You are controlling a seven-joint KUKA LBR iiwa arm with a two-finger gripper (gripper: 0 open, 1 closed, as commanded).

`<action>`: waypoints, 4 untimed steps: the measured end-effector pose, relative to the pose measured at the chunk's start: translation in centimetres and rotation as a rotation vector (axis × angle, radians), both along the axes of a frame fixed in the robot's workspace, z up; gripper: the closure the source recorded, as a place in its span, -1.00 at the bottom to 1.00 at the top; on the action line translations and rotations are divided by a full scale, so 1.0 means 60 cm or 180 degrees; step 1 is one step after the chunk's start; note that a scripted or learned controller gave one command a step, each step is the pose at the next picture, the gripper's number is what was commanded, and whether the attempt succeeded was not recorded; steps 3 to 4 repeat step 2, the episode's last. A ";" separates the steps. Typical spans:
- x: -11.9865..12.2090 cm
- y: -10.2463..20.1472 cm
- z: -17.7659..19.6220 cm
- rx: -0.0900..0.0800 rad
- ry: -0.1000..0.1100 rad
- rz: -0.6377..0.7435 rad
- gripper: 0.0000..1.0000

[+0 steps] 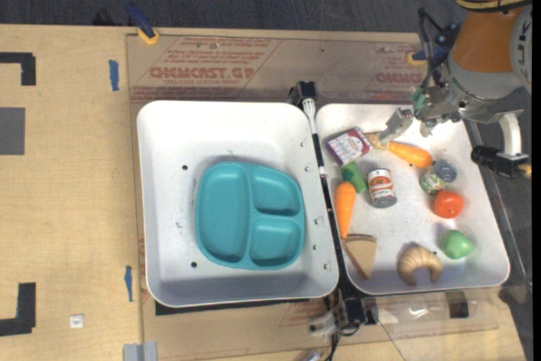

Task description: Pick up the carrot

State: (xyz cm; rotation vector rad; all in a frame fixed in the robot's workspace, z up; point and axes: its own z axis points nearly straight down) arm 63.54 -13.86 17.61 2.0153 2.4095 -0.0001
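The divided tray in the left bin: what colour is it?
Teal blue tray, seen in the camera view.

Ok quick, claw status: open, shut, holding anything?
Claw: over the back of the right bin, just behind the small orange carrot; nothing seen between its fingers. Open or shut cannot be told.

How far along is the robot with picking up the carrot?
Nothing looks done yet. The carrot lies flat in the right bin, against its left wall, beside the small can. The hand sits at the bin's upper edge, near the orange pepper, with nothing visibly in it. Left: reach the carrot, grasp, lift.
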 end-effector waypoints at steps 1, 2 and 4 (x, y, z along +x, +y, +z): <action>0.010 -0.024 -0.130 -0.0005 -0.0028 -0.0097 -1.00; 0.010 -0.023 -0.115 -0.0005 -0.0031 -0.0095 1.00; 0.010 -0.023 -0.115 -0.0005 -0.0031 -0.0095 1.00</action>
